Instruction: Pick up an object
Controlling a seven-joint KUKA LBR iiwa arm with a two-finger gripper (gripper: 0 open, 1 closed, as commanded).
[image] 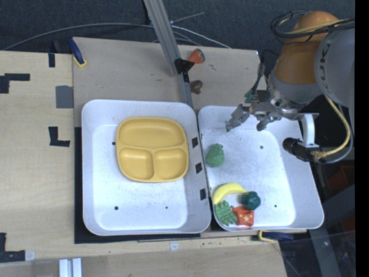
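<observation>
A: How far along is the pick?

B: Hardly started, I'd judge. The arm's two-finger hand [247, 122] hangs over the far end of the right-hand shallow white plastic bin [300, 172], its fingers spread apart with nothing between them.

A: So what could it take?

B: The closest candidate is a small green rounded toy vegetable [215, 155], lying alone on the bin floor nearer the camera than the hand and a little to its left in the view. Well beyond that, in the bin's near corner, sits a cluster: a yellow plastic banana [229, 191], a dark green broccoli-like piece [251, 200], a leafy green piece [225, 213] and a red one [245, 217], all touching or nearly so.

A: And the other bin?

B: The left white bin [98, 154] holds a yellow three-compartment plastic plate [153, 148], well away from the hand.

A: What remains?

B: Everything, really: descending onto an object, closing, and lifting it off the bin.
</observation>
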